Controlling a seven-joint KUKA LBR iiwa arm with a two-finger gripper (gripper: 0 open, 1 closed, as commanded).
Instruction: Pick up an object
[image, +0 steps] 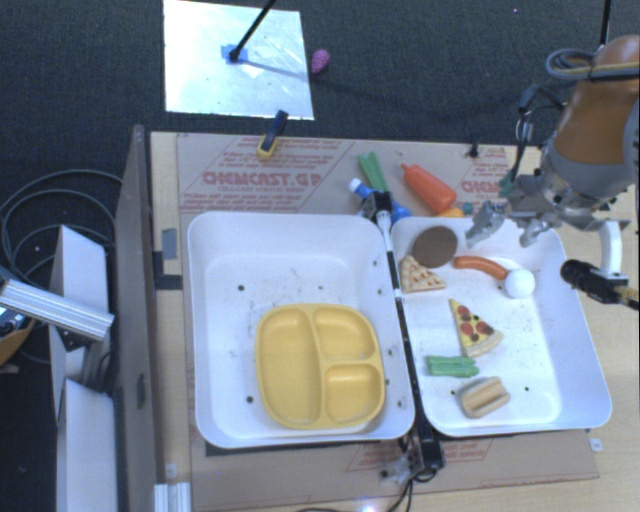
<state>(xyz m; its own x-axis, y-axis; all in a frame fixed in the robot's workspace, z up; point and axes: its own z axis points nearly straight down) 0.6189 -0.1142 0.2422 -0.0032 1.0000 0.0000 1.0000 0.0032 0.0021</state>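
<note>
The right bin (575, 350) holds several toy foods: a brown round cookie (435, 245), a waffle wedge (420, 275), an orange sausage (480, 266), a white ball (518, 283), a pizza slice (472, 328), a green pod (452, 366) and a small bun (484, 397). My gripper (505, 230) hangs over the bin's far edge, just above the sausage and ball. It is open, its two grey fingers spread apart with nothing between them.
A yellow divided plate (320, 365) lies in the left bin (225, 300). Behind the bins on the cardboard lie a carrot (428, 188), a green piece (372, 170), a blue piece (362, 187) and a yellow-blue tool (270, 135).
</note>
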